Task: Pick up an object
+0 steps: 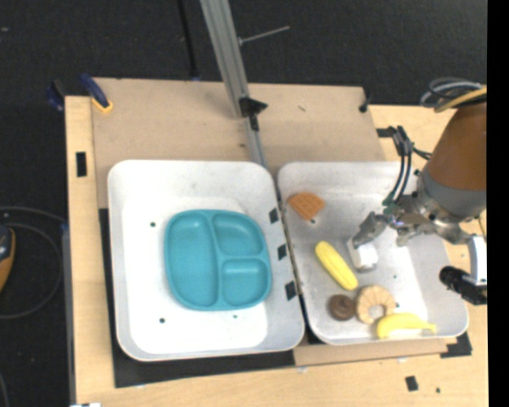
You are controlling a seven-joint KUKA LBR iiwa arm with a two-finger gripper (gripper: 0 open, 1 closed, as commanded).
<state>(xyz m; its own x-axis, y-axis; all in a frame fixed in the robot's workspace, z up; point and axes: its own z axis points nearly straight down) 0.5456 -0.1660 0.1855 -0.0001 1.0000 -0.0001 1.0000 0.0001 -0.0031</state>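
A: Where is the pincer (366, 242) seen?

B: It is seen low over the right bin (339, 181), at a small white block (364, 256). Whether the block is gripped cannot be told, nor how wide the pincer stands.

A: What else is found there?

B: A corn cob (335, 264), a brown cookie (305, 204), a donut (376, 302), a dark round piece (342, 307) and a banana (405, 324). A teal divided plate (218, 259) is laid in the left bin (136, 227).

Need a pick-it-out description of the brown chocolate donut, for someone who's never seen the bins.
Go to the right bin, near its front edge. The chocolate donut lies touching a tan ring donut, below the corn cob. It is the only dark brown item.
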